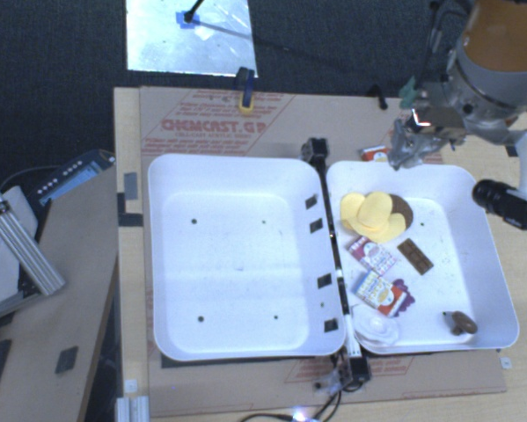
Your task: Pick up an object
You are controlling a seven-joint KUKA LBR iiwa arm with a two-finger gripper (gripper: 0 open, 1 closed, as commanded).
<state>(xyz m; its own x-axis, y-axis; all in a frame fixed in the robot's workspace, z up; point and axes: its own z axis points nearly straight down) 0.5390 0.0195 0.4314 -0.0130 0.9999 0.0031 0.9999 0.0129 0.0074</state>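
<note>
Jaws: I saw them over the right bin's far rim; grip unclear.
Yellow toy: lay nearer, left of them.

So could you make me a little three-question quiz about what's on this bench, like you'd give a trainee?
1. True or false: the yellow object lies in the left bin.
2. Which sits nearest the right bin's front right corner? A) brown lump B) dark brown bar C) white item
3. Fill in: the gripper hovers over the right bin's ___ rim.

Key: 1 false; 2 A; 3 back
</note>
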